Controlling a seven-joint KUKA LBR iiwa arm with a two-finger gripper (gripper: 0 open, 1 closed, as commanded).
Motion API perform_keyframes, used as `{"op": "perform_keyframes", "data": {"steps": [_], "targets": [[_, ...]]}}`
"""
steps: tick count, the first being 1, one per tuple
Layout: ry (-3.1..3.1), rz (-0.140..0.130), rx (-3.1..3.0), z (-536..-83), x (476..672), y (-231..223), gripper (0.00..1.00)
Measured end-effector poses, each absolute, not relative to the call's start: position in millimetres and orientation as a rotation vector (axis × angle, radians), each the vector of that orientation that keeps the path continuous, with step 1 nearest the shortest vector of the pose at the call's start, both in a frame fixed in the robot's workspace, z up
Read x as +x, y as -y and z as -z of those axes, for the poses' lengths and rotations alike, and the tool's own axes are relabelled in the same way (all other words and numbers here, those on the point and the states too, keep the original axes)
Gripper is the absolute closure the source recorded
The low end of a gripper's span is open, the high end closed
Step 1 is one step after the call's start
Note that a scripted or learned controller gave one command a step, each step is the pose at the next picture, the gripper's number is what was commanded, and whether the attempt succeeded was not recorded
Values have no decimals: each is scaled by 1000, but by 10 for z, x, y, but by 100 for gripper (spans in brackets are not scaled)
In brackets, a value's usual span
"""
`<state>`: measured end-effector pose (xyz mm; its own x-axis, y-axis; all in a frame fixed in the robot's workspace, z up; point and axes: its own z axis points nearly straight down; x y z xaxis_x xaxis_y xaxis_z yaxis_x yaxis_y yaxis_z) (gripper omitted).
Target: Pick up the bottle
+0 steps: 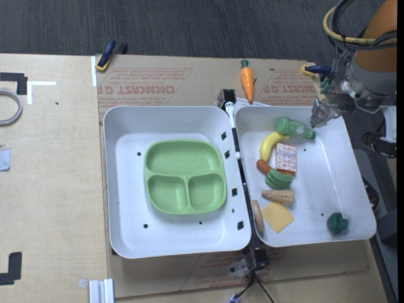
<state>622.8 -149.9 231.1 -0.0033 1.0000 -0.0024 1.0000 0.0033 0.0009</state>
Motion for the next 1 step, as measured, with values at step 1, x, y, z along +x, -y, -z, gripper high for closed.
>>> {"op": "perform_keyframes", "data": {"steps": [1], "targets": [[-2437,1,1982,-2148,5341,2013,100]]}}
